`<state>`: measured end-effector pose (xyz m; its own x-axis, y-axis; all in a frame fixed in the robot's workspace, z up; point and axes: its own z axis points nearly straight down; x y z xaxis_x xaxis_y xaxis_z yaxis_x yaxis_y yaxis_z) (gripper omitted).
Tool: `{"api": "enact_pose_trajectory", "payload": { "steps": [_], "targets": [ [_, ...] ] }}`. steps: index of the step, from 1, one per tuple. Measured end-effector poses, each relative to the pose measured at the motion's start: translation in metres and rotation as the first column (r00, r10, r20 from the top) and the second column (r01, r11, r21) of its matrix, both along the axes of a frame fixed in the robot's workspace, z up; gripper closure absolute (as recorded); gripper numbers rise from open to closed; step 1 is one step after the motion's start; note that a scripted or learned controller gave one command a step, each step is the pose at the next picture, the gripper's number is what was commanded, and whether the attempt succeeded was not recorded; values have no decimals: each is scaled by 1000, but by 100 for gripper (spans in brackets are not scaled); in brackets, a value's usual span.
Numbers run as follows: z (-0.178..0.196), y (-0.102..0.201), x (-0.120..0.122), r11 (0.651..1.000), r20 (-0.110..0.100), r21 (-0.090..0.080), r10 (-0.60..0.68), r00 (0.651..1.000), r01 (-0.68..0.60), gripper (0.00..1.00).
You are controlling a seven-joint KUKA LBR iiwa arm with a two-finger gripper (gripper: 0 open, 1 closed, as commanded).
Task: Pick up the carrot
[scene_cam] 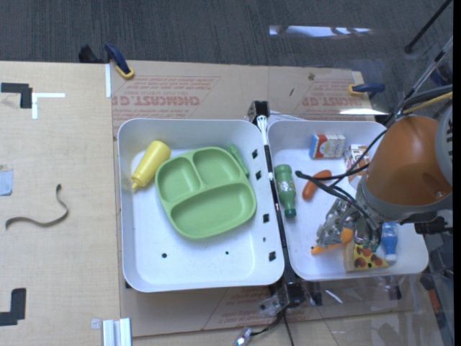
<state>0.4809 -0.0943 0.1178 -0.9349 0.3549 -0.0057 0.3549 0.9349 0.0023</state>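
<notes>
metal two-finger tool (337,228) down over small orange carrot (333,242) in right white bin (297,262), arm hides most, grip honestly can't tell

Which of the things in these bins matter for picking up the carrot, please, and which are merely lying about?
For the job: carrot, gripper.

Lying about: green plate, yellow bottle, green bottle, carton, sausage, pizza slice.
</notes>
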Motion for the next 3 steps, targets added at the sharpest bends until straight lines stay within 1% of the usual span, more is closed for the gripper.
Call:
{"api": "enact_pose_trajectory", "payload": {
  "steps": [3],
  "targets": [
    [27, -1, 4, 1000, 9, 0, 5, 1000, -5, 100]
  ]
}}
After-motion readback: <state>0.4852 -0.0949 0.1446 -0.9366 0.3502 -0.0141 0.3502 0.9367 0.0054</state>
